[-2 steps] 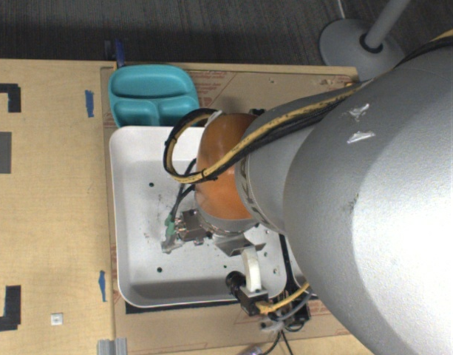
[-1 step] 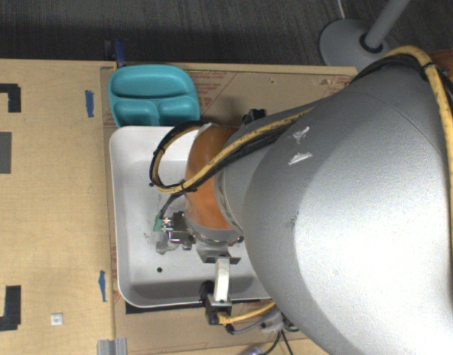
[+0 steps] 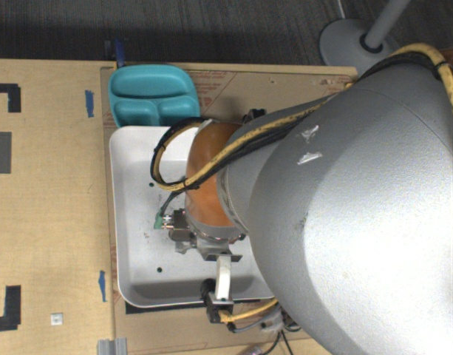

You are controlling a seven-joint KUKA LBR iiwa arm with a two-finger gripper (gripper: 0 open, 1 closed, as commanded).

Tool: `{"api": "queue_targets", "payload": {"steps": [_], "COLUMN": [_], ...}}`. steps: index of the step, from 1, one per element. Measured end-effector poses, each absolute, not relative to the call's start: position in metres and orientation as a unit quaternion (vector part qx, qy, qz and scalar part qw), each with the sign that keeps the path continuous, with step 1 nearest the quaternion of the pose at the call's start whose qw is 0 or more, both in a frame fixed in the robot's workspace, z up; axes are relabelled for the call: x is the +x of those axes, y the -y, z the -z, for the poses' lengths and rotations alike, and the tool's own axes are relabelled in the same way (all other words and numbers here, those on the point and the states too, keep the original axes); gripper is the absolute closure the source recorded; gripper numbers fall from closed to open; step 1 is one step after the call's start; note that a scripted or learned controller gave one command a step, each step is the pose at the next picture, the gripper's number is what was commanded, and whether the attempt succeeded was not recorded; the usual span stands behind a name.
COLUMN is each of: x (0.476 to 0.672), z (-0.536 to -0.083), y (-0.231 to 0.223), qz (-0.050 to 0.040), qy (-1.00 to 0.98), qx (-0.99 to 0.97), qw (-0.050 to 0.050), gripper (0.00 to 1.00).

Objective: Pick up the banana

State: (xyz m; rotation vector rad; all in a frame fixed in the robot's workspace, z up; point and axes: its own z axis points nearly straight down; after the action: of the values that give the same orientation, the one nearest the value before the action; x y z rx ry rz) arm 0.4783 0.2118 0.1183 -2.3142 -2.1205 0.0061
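Item: KUKA iiwa arm [image 3: 344, 198] — a large grey body entering from 3 o'clock and covering most of the right and lower-right of the camera view. Orange band [image 3: 208, 172] visible above the wrist, near the centre of the frame, pointing down into a bin. Yellow-and-black cable [image 3: 233, 150] runs along the arm from the upper right, looping in a black arc at about 10 o'clock of the orange band. Wrist assembly [image 3: 193, 235] — grey metal housing with a small green part at its 9 o'clock side, sitting over the bin floor. End effector: hidden beneath the wrist; its state cannot be told from this view. White bracket [image 3: 223, 278] with a black fitting below it, at 6 o'clock of the wrist, over the bin's near rim. Item: white bin [image 3: 134, 198] — shallow, rounded corners, bare floor showing at its left side and lower left. Item: teal tray [image 3: 152, 95], moulded with compartments, at 12 o'clock of the white bin and touching its far rim. Item: table [image 3: 49, 198] — tan cardboard-coloured surface with black corner marks and blue tape tabs at 9 o'clock. Banana: its place cannot be told. Grey stand base [image 3: 352, 43] on dark carpet at 1 o'clock.
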Motion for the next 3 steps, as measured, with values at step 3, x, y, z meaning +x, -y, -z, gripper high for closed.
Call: {"api": "queue_targets", "payload": {"steps": [3], "x": [0.479], "z": [-0.147], "y": [-0.213], "qz": [-0.0022], "qy": [0.678], "qx": [-0.736], "qw": [0.001], "gripper": [1.00]}}
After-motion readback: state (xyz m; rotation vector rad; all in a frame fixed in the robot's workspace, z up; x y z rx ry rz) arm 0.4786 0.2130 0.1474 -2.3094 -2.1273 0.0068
